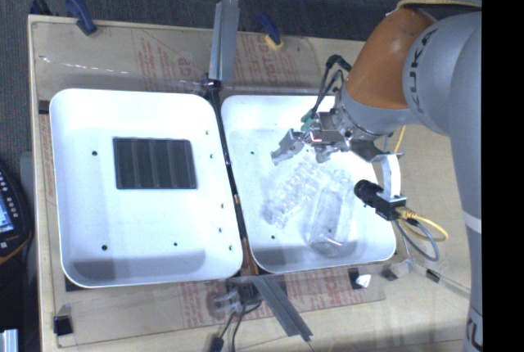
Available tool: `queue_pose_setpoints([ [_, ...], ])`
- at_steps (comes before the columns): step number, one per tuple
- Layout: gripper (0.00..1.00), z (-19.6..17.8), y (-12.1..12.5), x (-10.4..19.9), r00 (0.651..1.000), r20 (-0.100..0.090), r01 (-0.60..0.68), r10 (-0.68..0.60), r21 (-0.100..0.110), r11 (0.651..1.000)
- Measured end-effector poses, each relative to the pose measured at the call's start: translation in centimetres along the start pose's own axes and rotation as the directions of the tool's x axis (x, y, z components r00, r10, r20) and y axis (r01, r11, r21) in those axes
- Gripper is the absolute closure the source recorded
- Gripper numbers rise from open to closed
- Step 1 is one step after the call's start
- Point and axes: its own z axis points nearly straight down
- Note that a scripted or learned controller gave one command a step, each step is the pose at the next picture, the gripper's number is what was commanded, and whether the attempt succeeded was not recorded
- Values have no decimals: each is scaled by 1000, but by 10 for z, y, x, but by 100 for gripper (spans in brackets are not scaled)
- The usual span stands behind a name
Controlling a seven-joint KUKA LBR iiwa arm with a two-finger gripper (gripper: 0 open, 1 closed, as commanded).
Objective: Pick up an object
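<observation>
Clear plastic objects (307, 199), apparently a ridged tray and a cup, lie in the right bin (246, 137), hard to separate against the white floor. Above their upper edge hovers the gripper (304, 142), tilted in from the right, placed for a descent onto them; whether its fingers are apart I cannot tell. Nothing is visibly held. Further left, the left bin (74, 178) carries a dark slatted rectangle (154, 163), on the surface (123, 43).

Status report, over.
Gripper over right bin, nothing seen between its fingers. Clear plastic objects lying below it, unlifted. Dark ridged block in left bin.
</observation>
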Motion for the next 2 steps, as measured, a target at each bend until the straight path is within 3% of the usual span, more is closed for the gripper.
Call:
queue_pose_setpoints([
  [1, 0, 5, 32, -65, 962, 1, -273, 273, -4, 962],
  [2, 0, -116, -6, -51, 835, -2, -550, 550, -5, 835],
])
